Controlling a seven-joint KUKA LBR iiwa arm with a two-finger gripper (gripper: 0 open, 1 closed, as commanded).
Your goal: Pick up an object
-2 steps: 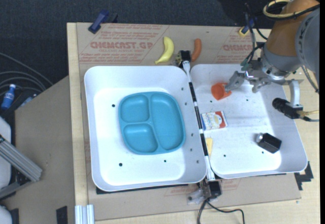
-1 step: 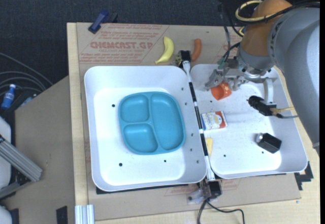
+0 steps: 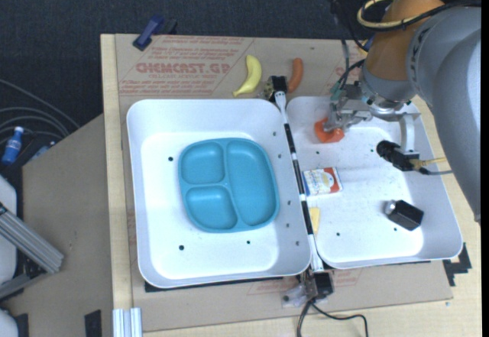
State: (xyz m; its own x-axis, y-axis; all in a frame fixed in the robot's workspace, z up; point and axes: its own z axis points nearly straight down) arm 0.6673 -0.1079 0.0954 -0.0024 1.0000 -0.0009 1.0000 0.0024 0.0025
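The red-orange object (image 3: 329,132) lies at about eleven o'clock in the right bin (image 3: 435,240), near its far wall, and the gripper (image 3: 339,117) sits right over it, touching or nearly so. The step looks like the descent onto the pick, and whether the gripper is clenched or released cannot be told. The next move likely calls for a firm close, then a straight lift. Elsewhere in the bin lie a small carton (image 3: 321,180) at nine o'clock and a black block (image 3: 403,214) at four. The left bin (image 3: 153,251) holds a blue divided tray (image 3: 228,183). A banana (image 3: 249,76) rests on the cardboard beyond
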